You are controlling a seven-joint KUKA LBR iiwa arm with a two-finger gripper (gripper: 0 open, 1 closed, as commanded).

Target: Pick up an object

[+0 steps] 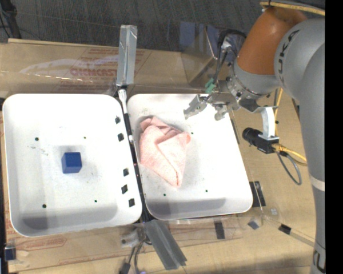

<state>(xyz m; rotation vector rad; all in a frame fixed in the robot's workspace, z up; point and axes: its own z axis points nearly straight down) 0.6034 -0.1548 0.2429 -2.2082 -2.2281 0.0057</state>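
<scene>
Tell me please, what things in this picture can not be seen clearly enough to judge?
- Gripper, camera view: fingers small and blurred above the right bin; what they do is unclear.
- Pink cloth: its folds hide whatever lies under it.
- Blue cube in the left bin: too small to show surface detail.
- Arm: cut off by the right edge.

Open end effector (206, 111) above pink cloth (163, 146)
</scene>
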